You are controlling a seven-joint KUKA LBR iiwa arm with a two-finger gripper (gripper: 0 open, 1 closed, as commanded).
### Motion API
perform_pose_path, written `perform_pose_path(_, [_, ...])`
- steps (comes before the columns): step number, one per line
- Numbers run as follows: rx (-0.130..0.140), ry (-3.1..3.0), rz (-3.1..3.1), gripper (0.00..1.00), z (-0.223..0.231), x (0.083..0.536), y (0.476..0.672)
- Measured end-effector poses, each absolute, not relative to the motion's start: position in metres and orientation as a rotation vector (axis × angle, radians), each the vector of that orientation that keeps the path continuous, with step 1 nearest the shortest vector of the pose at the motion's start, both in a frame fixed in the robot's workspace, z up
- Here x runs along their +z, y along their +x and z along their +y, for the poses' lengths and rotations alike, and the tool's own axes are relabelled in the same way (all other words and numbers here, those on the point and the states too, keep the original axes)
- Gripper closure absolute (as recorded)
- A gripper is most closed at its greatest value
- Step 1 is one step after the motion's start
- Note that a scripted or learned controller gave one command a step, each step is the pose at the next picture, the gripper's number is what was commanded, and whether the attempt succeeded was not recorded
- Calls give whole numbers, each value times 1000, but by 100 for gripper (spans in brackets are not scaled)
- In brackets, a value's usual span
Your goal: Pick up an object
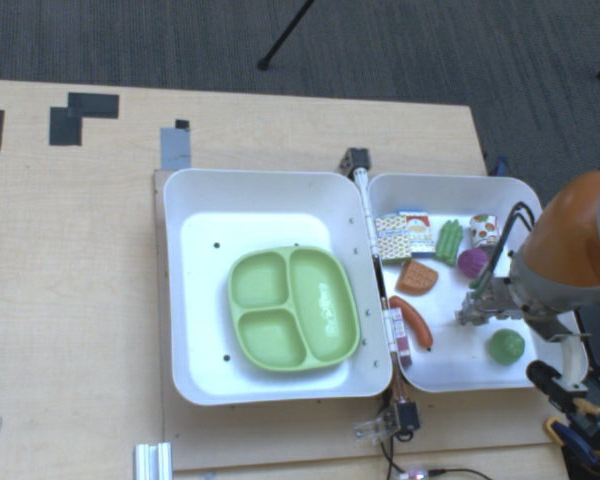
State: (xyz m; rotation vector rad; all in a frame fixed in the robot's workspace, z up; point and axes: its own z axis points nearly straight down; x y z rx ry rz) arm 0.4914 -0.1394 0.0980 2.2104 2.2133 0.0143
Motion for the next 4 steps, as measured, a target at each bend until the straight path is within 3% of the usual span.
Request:
perform_pose_path(1, [8,2214,2226,100,-41,185,550])
perform_pose_path(2, [4,2216,2225,0,-43,185,549])
perform_pose_path(3, [8,2216,2219,0,-82,87,503])
perform_pose_path(4, [14,2212,2218,100,-82,98,505])
